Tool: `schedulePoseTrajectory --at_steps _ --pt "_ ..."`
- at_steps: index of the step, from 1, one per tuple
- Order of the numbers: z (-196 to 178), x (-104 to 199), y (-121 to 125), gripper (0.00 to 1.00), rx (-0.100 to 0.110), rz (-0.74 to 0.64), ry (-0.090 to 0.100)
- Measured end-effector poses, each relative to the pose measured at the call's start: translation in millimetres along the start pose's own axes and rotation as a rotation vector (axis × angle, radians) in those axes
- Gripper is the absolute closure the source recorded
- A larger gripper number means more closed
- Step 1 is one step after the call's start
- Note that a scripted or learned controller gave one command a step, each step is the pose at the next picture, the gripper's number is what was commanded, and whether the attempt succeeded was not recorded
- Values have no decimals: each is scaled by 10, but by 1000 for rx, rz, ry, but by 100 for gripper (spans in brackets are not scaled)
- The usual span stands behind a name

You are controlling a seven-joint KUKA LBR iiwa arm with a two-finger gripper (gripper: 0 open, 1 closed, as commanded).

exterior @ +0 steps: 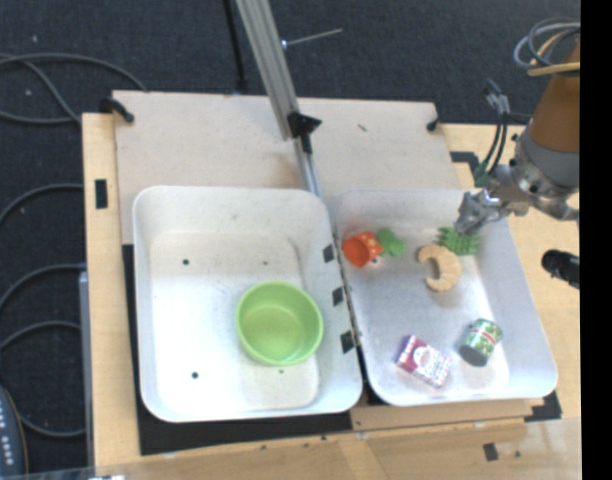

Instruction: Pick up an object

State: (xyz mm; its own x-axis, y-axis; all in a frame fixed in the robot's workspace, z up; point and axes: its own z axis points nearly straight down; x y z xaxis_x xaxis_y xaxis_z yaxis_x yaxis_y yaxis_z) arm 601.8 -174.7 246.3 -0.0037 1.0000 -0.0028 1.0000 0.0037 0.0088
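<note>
- Now the jaws [473,215] hang just above the green spiky toy [457,240] in the right bin [531,318]; their opening I cannot tell.
- Better to descend centred on it, clear of the neighbouring tan ring [441,268].

Bins [166,268] white plastic, matt, lightly speckled with dark marks. Bowl [279,323] green plastic, smooth, soft sheen. Bench [386,448] pale wood, matt. Floor [86,28] dark carpet, rough weave. Slanted pole [266,48] bare metal, ribbed, dull shine. Can [480,341] glossy, printed label. Small box [423,360] printed card, pink and white. Gripper [475,213] grey metal.
</note>
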Motion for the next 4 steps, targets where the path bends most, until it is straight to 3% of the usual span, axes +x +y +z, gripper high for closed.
schedulePoseTrajectory --at_steps 1,3,4 --pt "-85 -8 6 100 8 -3 2" --pt "-96 1101 76 100 6 -4 4" --pt "-67 1672 277 100 7 -4 4"
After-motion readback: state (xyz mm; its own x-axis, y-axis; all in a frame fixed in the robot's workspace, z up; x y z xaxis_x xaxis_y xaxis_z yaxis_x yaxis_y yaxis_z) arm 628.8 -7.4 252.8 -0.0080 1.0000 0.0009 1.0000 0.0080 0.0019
